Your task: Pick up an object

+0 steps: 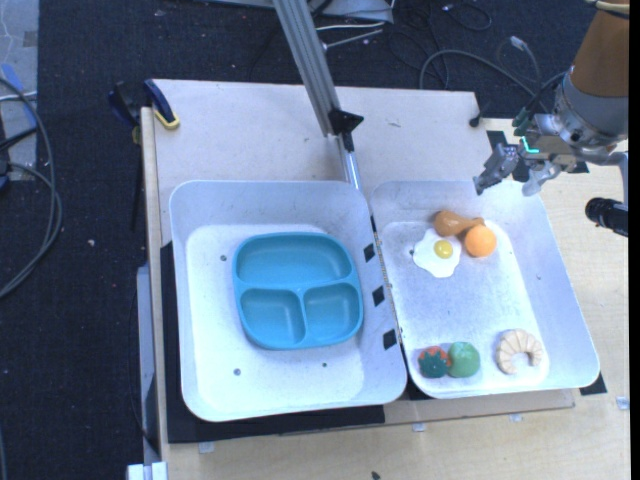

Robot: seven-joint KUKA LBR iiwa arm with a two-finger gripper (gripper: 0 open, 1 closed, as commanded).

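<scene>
The gripper [512, 170] hangs above the far edge of the right bin [560, 298], and whether its fingers are spread or pressed together cannot be told from this slant; nothing shows between them. The nearest candidates lie toward seven o'clock from it: an orange ball [480, 241] touching a brown oblong piece [452, 222], whose long axis runs roughly from ten to four o'clock, with a fried egg [438, 255] just beside both at their eight o'clock. These three crowd together, so a descent on the ball would likely nudge its neighbours; that is the main obstruction. Well apart, along the near side of the same bin at about six o'clock from the gripper, sit a croissant [520, 351], standing free, and a green piece [463, 359] touching a red-and-green piece [433, 362]. The left bin [200, 298] holds a blue divided plate [298, 290], far off at eight o'clock. A slanted metal pole [310, 53] crosses the bench [250, 133] beyond the bins, clear of the likely path.
</scene>
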